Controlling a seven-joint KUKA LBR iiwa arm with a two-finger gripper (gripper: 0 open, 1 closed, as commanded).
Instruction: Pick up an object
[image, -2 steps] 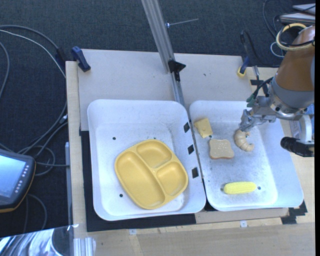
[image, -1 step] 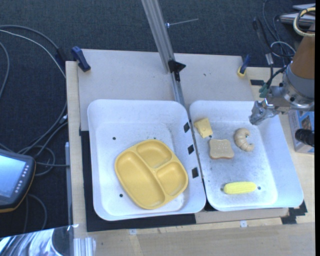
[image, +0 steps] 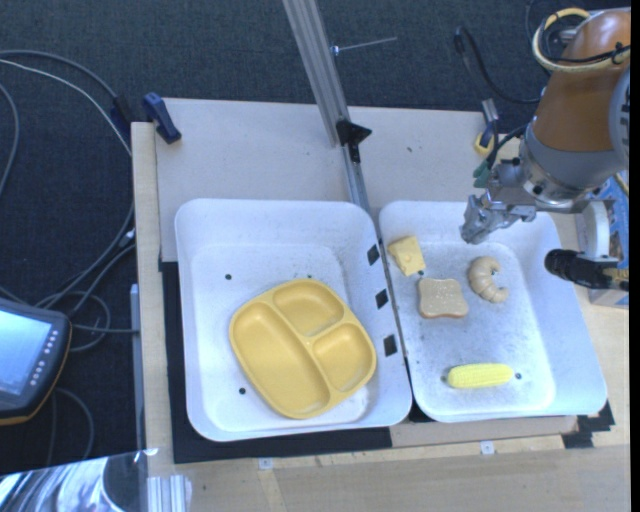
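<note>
Hovering over right bin (image: 570, 350), gripper (image: 478, 224) near its far edge, nothing between fingers; whether fingers spread or closed, cannot tell. Croissant (image: 488, 278) just below gripper. Cheese (image: 406, 255) to its left, toast (image: 441, 297) below-left. Corn (image: 479, 376) well below, near front wall. Yellow plate (image: 302, 346) far left, in left bin (image: 200, 240).

You are looking down on a pale wooden bench (image: 250, 150) standing on dark carpet (image: 200, 50). A blue clamp (image: 160, 115) grips the bench's far left corner. A silver metal rail (image: 320, 60) slants down from the top edge towards the middle of the bench. Thin grey cables (image: 40, 130) loop over the carpet at left. Below them, a dark-framed screen (image: 25, 360) glows pale blue at the left edge.
</note>
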